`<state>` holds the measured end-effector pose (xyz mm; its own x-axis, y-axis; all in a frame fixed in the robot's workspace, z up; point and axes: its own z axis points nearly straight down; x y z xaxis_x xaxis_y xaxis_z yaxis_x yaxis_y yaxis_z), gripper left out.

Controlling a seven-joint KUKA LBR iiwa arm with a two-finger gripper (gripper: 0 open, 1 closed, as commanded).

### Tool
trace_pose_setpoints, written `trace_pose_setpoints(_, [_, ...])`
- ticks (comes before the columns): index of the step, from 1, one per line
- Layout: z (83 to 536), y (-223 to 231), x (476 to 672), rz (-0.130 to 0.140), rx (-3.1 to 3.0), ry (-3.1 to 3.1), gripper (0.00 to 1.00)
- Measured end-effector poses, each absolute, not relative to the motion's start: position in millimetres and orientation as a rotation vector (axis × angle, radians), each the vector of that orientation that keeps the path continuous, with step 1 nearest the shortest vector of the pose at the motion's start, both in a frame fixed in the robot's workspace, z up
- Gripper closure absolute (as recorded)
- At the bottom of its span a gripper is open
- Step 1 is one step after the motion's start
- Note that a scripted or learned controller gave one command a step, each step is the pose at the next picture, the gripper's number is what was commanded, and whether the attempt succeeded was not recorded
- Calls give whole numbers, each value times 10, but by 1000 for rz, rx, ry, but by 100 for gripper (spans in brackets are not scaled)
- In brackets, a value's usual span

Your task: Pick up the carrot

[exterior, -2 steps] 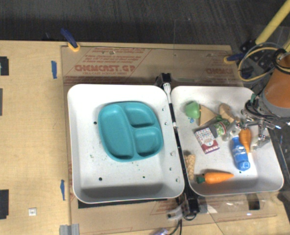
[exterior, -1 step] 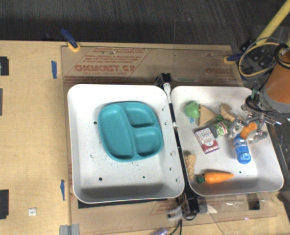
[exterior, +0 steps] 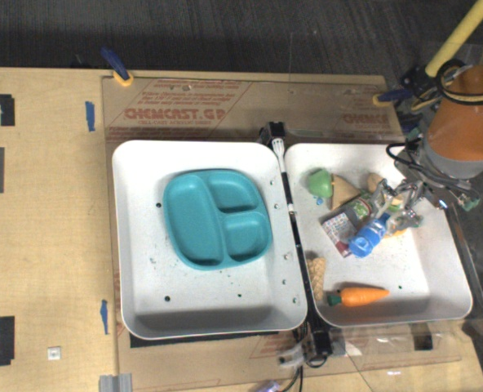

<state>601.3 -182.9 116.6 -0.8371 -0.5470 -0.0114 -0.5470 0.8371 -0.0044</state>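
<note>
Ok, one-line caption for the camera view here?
Carrot lies near the right bin's front wall while the claw hovers over clutter farther back; teal divided tray sits in the left bin.

Grey arm (exterior: pixel 458 149) with orange band, dark cables at wrist.

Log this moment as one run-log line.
task: pick up carrot | carrot: lying near front of right bin, untouched | gripper: over clutter farther back, apart from carrot | left bin: teal tray
</note>
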Motion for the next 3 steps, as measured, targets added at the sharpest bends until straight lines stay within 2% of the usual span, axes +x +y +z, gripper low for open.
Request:
trace_pose_setpoints(1, [1163,-1838,6008,-2,-891,3001,0])
trace_pose_setpoints(2, [899,-1655,5557,-5,-711,3045,0])
trace_pose_setpoints(3, [890,-2030,5844,-5,-271,3115,0])
